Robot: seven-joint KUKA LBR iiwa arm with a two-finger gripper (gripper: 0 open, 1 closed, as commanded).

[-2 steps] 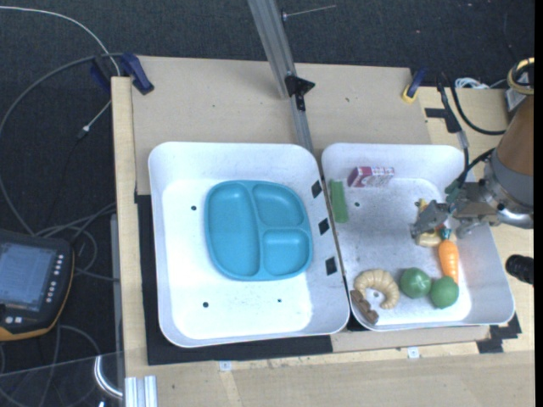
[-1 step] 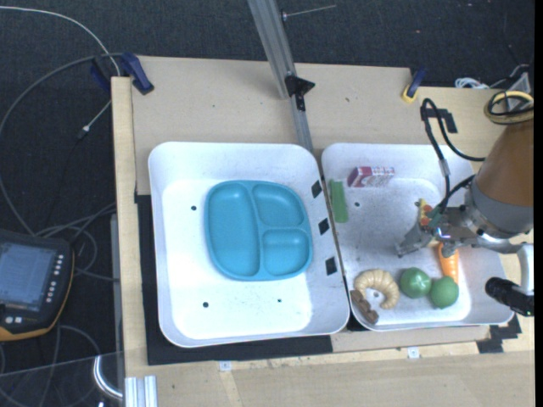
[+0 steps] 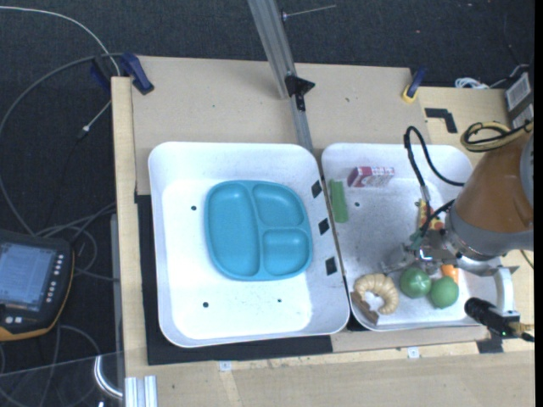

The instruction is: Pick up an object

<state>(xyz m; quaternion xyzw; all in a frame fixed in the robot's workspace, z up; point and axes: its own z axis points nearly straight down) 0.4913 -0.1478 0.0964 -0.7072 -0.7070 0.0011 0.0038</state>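
Note:
In the right bin (image 3: pixel 373 227) lie two green round fruits, one (image 3: pixel 415 282) beside the other (image 3: pixel 444 292), near the front wall. A tan croissant-like pastry (image 3: pixel 377 293) rests at the front left corner. A small red and white box (image 3: pixel 372 175) sits at the back, and a green strip (image 3: pixel 338 201) lies along the left wall. My gripper (image 3: pixel 427 257) hangs just above the left green fruit, under the orange-banded wrist (image 3: pixel 496 206). A bit of orange (image 3: pixel 450 270) shows beside the fruits.
The left bin (image 3: pixel 178 312) holds a blue divided plate (image 3: pixel 257 229). A metal pole (image 3: pixel 273 32) rises from the back of the bench. Cables loop over the right bin's back right. A handheld pendant (image 3: pixel 30 278) lies off the bench at left.

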